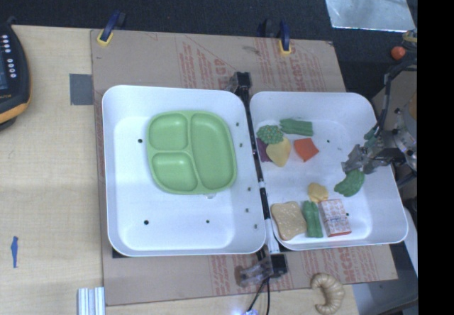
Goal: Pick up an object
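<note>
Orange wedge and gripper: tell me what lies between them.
Camera view: bare white bin floor separates the orange wedge from the gripper; a green leafy toy sits just below the gripper.

We count two shallow white bins (120, 164); one green three-compartment plastic plate (191, 152) in left bin; nine small toy food pieces (305, 148) in right bin; one tan croissant-shaped toy (328, 291) on near bench.

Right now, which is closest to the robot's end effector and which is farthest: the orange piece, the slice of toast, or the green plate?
From the end effector at the right bin's right side:
1. Orange piece, in the right bin's middle, just to its left.
2. Slice of toast, at that bin's lower left corner.
3. Green plate, across in the left bin.
</note>
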{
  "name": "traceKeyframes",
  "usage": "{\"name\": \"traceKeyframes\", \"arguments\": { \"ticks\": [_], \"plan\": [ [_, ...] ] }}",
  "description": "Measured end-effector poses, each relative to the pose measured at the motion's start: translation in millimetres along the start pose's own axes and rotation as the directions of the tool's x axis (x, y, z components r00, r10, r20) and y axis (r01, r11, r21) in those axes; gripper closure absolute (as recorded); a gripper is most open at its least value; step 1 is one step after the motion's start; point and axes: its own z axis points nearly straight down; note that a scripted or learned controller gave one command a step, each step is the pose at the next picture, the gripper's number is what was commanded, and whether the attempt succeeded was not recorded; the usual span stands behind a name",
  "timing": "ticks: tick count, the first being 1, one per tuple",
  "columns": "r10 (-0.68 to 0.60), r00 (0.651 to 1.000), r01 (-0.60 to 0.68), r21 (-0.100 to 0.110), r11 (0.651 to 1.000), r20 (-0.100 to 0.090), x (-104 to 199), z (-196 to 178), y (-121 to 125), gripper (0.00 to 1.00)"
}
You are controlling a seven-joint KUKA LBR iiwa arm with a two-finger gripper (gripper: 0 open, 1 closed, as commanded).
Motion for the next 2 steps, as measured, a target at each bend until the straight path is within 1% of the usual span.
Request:
{"name": "traceKeyframes", "arguments": {
  "ticks": [1, 2],
  "plan": [
    [-0.014, 1.000, 0.014, 0.002, 1.000, -0.003, 81, -25, 52, 1.00],
    [-0.015, 1.000, 0.015, 0.006, 1.000, -0.003, 160, -25, 56, 1.00]
  ]
}}
